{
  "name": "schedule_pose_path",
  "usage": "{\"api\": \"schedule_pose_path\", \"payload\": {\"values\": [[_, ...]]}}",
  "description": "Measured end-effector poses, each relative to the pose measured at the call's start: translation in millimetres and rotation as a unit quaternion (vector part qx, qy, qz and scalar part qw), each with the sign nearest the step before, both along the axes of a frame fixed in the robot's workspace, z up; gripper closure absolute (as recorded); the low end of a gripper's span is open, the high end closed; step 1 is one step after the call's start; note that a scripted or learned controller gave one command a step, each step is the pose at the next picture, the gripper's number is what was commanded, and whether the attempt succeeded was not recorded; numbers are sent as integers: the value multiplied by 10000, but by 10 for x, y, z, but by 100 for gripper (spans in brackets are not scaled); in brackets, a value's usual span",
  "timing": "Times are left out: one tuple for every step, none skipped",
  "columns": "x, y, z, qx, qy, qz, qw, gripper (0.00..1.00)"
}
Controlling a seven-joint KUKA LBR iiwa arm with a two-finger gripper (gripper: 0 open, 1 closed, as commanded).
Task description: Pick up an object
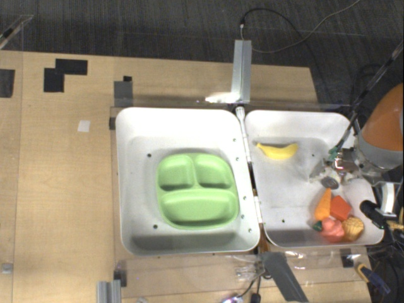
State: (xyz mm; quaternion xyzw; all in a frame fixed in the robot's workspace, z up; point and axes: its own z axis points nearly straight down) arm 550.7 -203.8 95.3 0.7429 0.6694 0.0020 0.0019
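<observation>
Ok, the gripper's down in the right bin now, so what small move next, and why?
Probably a short shift toward the near corner: the gripper sits over bare bin floor, just above the orange carrot and the toy pile. The banana lies farther off to the left, alone.

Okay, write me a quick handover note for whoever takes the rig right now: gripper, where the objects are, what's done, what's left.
Gripper: low inside the right bin, right of centre, nothing seen between its fingers.
Objects: banana toward the right bin's back left; carrot, red block, a red piece and corn clustered in its front right corner. Green divided plate lies in the left bin.
Done: no pick visible.
Left: grasp and lift one object.
</observation>
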Motion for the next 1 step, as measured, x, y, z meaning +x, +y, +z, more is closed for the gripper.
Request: {"api": "schedule_pose_path", "payload": {"values": [[17,5,113,-4,-22,8,10000,100]]}}
